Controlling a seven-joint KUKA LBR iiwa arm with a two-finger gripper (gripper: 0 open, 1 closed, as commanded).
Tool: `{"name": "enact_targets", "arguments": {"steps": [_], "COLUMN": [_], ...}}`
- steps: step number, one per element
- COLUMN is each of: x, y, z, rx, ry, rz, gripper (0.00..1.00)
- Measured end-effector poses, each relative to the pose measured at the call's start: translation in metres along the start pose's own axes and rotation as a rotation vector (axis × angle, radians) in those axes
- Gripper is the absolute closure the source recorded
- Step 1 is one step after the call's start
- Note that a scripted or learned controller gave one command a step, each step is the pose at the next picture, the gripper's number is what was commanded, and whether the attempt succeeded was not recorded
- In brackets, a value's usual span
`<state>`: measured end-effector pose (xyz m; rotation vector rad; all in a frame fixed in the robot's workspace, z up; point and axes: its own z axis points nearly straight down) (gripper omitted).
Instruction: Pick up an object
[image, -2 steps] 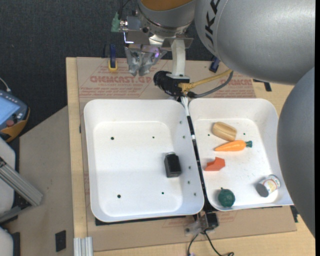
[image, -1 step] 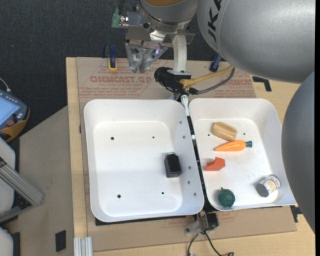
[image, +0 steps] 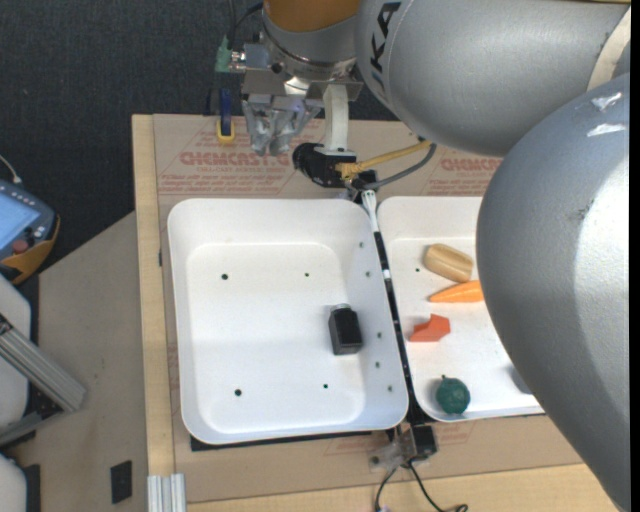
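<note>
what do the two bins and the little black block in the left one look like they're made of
Bins: likely moulded plastic, smooth white with a soft sheen, rounded corners and raised rims. Black block: probably plastic or rubber; its dark faces look matt with faint highlights, but it is too small to tell for sure.

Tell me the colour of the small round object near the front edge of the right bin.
Dark green; the small round object shows best in the camera view, in the right white bin.

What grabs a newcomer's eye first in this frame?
The big grey arm sweeping in from the right, covering part of the right bin. Next, the lone black block in the left bin. Then the colourful bits in the right bin: orange carrot, red piece, green ball.
</note>
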<state>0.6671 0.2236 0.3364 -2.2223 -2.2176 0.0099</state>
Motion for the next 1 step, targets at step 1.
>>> {"name": "enact_targets", "arguments": {"steps": [1], "x": [0.0011], "y": [-0.0007], "z": [-0.0164], "rx": [-0.009], "ry": [0.004], "rz": [-0.002], "gripper": [1.0]}}
